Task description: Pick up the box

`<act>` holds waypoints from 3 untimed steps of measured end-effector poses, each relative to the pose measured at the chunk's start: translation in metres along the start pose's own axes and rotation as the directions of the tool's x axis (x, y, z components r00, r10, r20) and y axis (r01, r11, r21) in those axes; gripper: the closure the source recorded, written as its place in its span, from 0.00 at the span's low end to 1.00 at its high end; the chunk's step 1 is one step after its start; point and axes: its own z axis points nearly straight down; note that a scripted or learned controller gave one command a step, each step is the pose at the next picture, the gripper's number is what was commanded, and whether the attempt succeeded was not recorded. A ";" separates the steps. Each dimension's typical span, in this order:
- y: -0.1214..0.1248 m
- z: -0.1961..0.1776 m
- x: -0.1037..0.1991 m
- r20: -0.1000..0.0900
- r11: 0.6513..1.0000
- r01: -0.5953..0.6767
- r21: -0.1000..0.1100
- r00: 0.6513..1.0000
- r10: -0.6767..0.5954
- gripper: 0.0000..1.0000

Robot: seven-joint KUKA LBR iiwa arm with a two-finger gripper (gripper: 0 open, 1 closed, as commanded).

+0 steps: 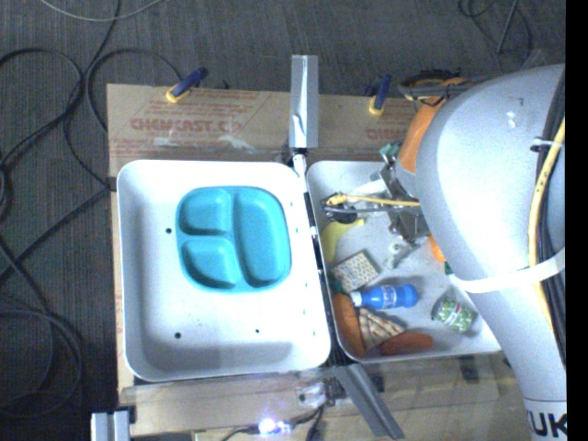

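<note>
The gripper point(397, 211) hangs over the right bin point(323, 274); whether its fingers are wide or narrow I cannot tell. The small patterned box point(356, 268) lies beside a blue-capped bottle point(386, 297).

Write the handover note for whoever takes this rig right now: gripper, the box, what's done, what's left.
Gripper: low over the upper part of the right white bin; I can't tell whether it is open or shut.
Box: the small checker-patterned box lies tilted on the right bin's floor, apart from the gripper, just above the blue-capped clear bottle.
Left white bin: holds a blue divided plastic tray.
Done: nothing lifted.
Left: move to the box, grasp, lift.
</note>
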 end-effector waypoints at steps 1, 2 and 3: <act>0.000 0.000 0.000 0.000 1.000 0.000 0.000 1.000 0.000 0.00; 0.004 0.001 0.033 0.002 1.000 -0.008 0.002 1.000 0.008 0.00; 0.004 0.001 0.033 0.002 1.000 -0.008 0.002 1.000 0.008 0.00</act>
